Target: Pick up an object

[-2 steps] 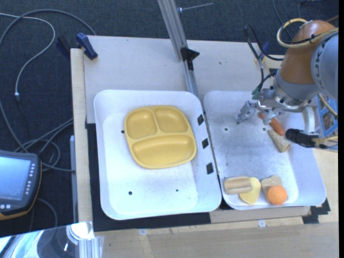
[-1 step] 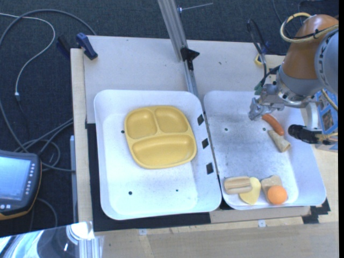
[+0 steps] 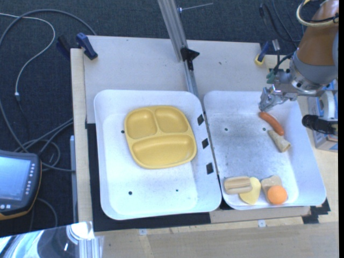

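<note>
camera view | pincer (image 3: 267,104) just above sausage (image 3: 272,122), right bin (image 3: 236,144) | cannot tell how wide

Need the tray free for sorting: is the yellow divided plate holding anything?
Empty: all three compartments of the yellow plate show bare yellow.

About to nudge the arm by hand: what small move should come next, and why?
Probably a short drop straight down onto the carrot. The end effector hangs at the carrot's upper end in the right bin, with nothing seen between its tips. The cone lies close below the carrot, so I'd keep the descent at the upper end to avoid bumping it.
</note>
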Tool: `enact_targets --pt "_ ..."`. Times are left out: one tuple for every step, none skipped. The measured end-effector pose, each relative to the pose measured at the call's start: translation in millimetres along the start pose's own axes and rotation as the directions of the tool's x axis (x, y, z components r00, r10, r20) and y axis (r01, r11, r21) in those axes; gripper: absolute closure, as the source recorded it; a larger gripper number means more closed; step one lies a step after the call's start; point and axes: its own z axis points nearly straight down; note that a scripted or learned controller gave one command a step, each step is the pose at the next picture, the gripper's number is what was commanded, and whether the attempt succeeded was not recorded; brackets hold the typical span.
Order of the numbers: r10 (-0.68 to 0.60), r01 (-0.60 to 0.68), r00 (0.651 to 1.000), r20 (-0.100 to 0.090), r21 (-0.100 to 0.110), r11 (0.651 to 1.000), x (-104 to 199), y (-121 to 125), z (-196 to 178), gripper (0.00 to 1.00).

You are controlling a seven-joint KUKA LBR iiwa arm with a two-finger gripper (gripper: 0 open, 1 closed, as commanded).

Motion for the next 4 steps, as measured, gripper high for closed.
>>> enact_targets --pt "0.0 0.0 1.0 0.001 0.0 1.0 -7 -1 -48 1.0" --pt "-0.002 0.002 1.0 0.0 0.001 1.0 -7 0 -72 1.0" --pt "-0.007 0.007 1.0 -0.003 0.005 1.0 50 5 -77 1.0" --pt "-0.007 0.007 1.0 -0.005 0.01 1.0 113 6 -63 1.0"
